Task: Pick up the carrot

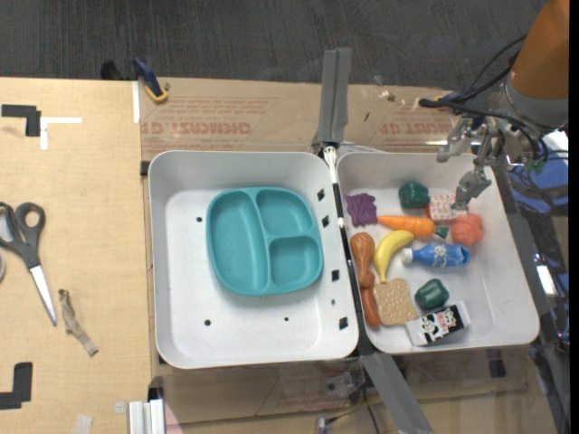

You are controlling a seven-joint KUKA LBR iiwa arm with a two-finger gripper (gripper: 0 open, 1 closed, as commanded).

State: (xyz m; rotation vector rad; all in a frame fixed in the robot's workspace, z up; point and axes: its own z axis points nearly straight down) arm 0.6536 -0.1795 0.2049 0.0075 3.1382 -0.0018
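Note:
The carrot (407, 225) is orange with a small green top at its right end. It lies flat across the upper middle of the right bin (516, 283), between a purple grape bunch (362, 209) and an orange-red fruit (467, 231). My gripper (461, 165) hangs over the bin's far right corner, above and to the right of the carrot and apart from it. Its metal fingers (472, 188) stand open, with nothing between them. The lower finger points down toward a pink and white item (441, 206) just beyond the carrot's green end.
Around the carrot lie a dark green pepper (413, 194), a banana (391, 250), a blue bottle (439, 257), a brown drumstick (363, 256), bread (393, 301), a second green pepper (431, 292) and a cow-print carton (439, 324). A teal divided plate (265, 240) sits in the left bin (181, 315). Scissors (27, 251) rest on the bench at left.

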